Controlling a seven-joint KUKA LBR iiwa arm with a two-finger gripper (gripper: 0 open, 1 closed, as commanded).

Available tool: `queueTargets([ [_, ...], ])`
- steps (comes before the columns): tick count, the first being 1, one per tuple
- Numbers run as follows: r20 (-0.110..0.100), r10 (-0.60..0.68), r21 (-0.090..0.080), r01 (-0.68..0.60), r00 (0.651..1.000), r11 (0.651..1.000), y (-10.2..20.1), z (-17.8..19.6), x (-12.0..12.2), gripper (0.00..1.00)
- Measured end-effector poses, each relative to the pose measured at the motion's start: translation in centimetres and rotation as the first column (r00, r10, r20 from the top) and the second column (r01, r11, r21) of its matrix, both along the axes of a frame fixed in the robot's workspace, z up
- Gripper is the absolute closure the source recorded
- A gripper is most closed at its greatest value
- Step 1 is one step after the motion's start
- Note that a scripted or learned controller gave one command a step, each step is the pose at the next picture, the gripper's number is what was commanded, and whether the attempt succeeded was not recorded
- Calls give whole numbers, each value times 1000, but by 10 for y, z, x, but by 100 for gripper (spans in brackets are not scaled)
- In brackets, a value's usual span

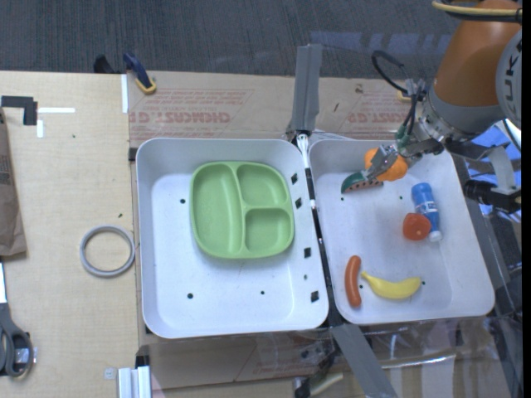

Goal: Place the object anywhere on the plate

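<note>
Claw: I see my claw point(383, 162) at the right bin's point(465, 297) far edge, closed around an orange carrot point(397, 169) with a green top.
Plate: green, three-sectioned plate point(242, 209), left bin point(166, 288).
Writing: mirrored red print on the bench cardboard point(207, 114), unreadable.

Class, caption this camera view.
Gripper over an orange toy in the right bin; green plate waits left.

Arm: grey with orange band, reaching in from the worktop's far right corner.
Gripper point(383, 162): lowered, pointing leftward.
</note>
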State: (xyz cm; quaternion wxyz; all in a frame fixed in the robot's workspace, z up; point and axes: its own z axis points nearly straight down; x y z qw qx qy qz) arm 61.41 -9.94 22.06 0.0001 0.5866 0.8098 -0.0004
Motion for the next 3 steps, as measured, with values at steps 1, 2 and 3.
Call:
queueTargets([
  [1, -1, -70, 0, 70, 998, 998, 86, -30, 25, 100],
  [2, -3, -99, -1, 99, 995, 995, 150, -30, 5, 100],
  [3, -2, -99, -1, 99, 995, 995, 149, -30, 5, 0],
])
